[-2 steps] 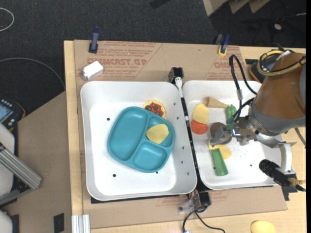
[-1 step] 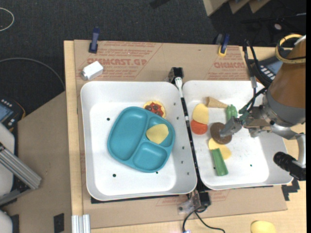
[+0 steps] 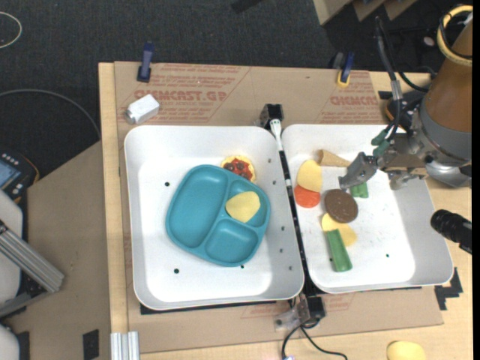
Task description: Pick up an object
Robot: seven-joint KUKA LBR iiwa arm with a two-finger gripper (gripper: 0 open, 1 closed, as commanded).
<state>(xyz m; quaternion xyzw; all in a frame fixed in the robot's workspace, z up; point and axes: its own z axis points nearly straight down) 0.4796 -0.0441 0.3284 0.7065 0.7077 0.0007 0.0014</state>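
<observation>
The right bin [image 3: 409,272] holds several toy foods: a yellow wedge [image 3: 310,175], an orange-red piece [image 3: 307,196], a tan cone [image 3: 330,157], a brown disc [image 3: 340,206], a yellow chunk [image 3: 339,227] and a green stick [image 3: 341,255]. My gripper [image 3: 354,177] reaches in from the right, low over the bin's middle, just above and to the right of the brown disc. A small green piece [image 3: 361,191] lies right under its tip. Whether it touches that piece I cannot tell.
In the left bin [image 3: 150,265] sits a teal divided plate [image 3: 199,216] with a yellow slice [image 3: 244,206] on it and a small pizza-like piece [image 3: 238,166] behind. A white block [image 3: 142,109] lies on the board beyond. A black part [image 3: 454,227] juts in at the right.
</observation>
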